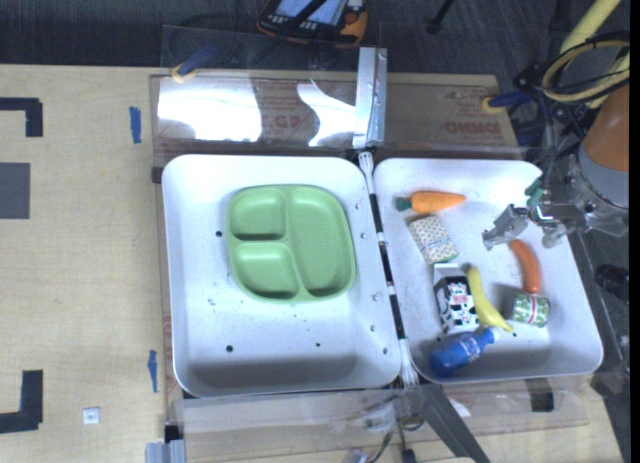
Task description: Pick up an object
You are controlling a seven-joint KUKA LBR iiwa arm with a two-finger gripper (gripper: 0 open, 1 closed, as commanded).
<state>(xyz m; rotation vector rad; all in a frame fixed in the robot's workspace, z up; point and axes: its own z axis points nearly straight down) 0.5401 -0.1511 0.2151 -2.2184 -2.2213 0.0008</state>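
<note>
In the right white bin, the small orange-red sausage-shaped toy lies just below the metal gripper, whose open-or-closed state I cannot tell, and it looks light, smooth and rather slippery, so a hold across its narrow middle seems safest.

- Arm: grey metal body with an orange band above the wrist
- Gripper: silver-grey metal, angular brackets, a small teal patch near its mount
</note>
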